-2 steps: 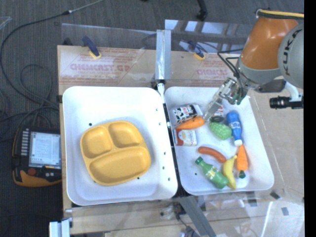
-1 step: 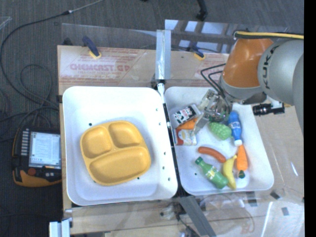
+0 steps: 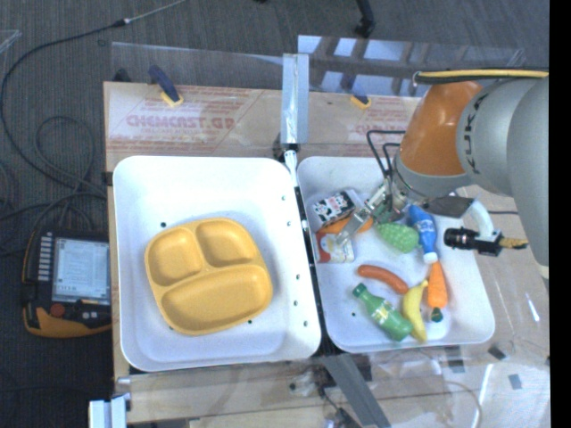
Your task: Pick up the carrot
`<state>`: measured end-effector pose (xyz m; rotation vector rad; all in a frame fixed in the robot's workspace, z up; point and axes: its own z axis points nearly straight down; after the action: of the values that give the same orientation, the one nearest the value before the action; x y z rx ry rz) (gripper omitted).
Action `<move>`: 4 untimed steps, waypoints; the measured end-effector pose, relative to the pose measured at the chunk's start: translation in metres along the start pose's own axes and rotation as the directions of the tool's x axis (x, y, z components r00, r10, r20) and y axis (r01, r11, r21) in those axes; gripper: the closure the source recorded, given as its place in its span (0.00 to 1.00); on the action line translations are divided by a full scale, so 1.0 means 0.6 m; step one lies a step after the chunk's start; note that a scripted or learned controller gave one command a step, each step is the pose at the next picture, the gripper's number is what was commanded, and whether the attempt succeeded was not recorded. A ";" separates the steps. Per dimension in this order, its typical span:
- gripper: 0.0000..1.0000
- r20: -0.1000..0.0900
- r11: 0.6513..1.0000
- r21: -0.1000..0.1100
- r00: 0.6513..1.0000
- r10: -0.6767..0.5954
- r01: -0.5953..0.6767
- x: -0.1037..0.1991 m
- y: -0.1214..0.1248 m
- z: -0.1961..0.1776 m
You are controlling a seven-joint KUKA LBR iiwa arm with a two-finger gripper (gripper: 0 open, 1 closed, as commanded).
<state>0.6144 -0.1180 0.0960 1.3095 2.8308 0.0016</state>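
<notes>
Worryingly, the tool (image 3: pixel 375 205), whose state cannot be told, is hovering well away from the carrot (image 3: pixel 436 285), which is lying just beside the banana (image 3: pixel 415 309), risking a crowded, mistaken grab.

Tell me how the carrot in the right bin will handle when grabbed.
The carrot looks like smooth moulded plastic, so probably stiff, light and somewhat slippery. Its tapered round shape may roll or squirt out. It lies against the banana, which could get nudged.

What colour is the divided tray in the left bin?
Yellow; the tray shows in the camera view.
</notes>
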 end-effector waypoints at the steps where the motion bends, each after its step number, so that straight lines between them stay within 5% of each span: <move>1: 0.00 -0.015 0.976 0.016 0.976 0.218 -0.218 -0.016 -0.035 -0.144; 2: 0.00 -0.008 0.996 -0.001 0.996 -0.084 0.084 -0.015 -0.018 -0.013; 3: 0.00 -0.007 0.986 0.001 0.986 0.166 -0.166 -0.061 0.028 0.007; 4: 1.00 -0.015 0.986 0.016 0.986 0.166 -0.165 -0.058 0.023 -0.005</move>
<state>0.6476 -0.1356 0.0999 1.5504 2.7301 -0.0055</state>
